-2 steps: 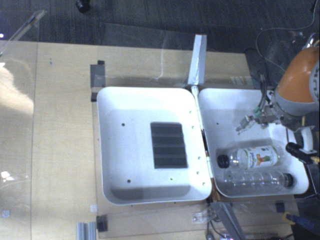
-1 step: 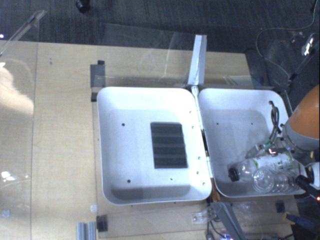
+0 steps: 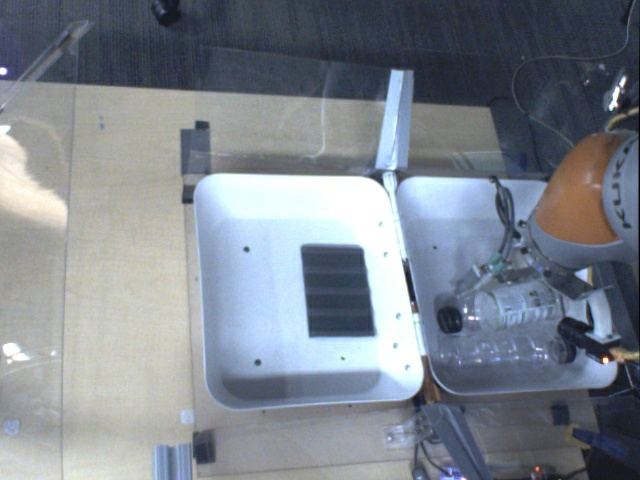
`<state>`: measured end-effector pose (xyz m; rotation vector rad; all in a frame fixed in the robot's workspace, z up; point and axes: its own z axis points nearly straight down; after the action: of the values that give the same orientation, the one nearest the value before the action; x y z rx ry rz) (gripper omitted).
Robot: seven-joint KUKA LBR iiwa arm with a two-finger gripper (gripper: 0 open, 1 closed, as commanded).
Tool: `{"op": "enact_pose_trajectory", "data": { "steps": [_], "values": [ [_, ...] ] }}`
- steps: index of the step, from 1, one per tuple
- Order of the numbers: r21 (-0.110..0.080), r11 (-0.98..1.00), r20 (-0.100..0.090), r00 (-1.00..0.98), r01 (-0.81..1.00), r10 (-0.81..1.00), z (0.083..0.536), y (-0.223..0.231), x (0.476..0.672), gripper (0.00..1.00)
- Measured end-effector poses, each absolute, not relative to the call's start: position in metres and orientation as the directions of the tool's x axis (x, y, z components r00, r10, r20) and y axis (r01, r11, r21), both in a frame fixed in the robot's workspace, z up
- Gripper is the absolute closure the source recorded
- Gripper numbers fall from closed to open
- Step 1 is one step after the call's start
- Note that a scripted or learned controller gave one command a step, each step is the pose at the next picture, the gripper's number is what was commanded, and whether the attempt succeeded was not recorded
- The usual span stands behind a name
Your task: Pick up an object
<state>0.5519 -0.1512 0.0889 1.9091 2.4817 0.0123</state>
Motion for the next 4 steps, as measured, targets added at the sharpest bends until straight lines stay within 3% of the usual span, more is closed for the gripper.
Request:
{"op": "enact_pose_trajectory", "data": {
  "steps": [1, 2, 3, 4],
  "values": [
    [0.013, 0.342, -0.005, -0.342, 0.939, 0.940, 0.089, -0.101, 0.540, 0.00],
    [0.022, 0.343, -0.008, -0.343, 0.939, 0.939, 0.102, -0.100, 0.544, 1.00],
    [0.008, 0.422, -0.005, -0.422, 0.907, 0.907, 0.190, -0.084, 0.556, 1.00],
    [0.010, 0.262, -0.005, -0.262, 0.965, 0.965, 0.245, -0.083, 0.544, 1.00]
  ]
}}
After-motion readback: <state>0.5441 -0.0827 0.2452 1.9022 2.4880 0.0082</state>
